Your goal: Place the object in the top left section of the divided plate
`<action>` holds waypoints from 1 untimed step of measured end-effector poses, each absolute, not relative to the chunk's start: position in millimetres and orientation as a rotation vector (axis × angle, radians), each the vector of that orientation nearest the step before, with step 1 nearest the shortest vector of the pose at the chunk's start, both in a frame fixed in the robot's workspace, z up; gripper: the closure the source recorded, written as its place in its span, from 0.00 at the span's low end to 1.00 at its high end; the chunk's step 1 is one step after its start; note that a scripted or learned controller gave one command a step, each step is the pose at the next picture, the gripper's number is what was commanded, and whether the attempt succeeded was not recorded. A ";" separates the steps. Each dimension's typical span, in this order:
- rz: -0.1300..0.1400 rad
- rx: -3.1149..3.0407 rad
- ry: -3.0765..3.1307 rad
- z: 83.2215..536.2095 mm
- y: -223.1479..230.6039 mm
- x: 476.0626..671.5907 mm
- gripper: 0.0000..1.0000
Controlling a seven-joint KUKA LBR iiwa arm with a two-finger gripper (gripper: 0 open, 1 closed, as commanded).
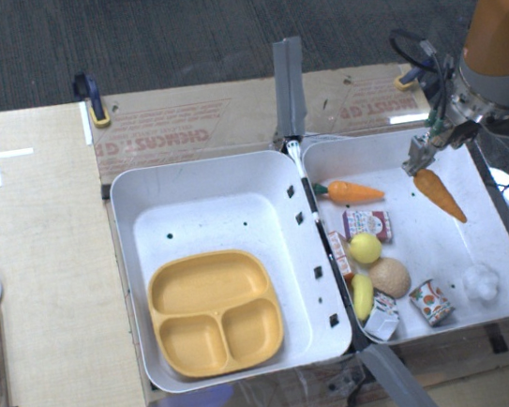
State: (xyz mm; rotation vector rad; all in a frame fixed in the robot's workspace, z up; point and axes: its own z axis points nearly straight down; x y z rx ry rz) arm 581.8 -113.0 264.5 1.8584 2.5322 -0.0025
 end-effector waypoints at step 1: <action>-0.003 1.998 2.427 142.6 -102.9 576.9 1.00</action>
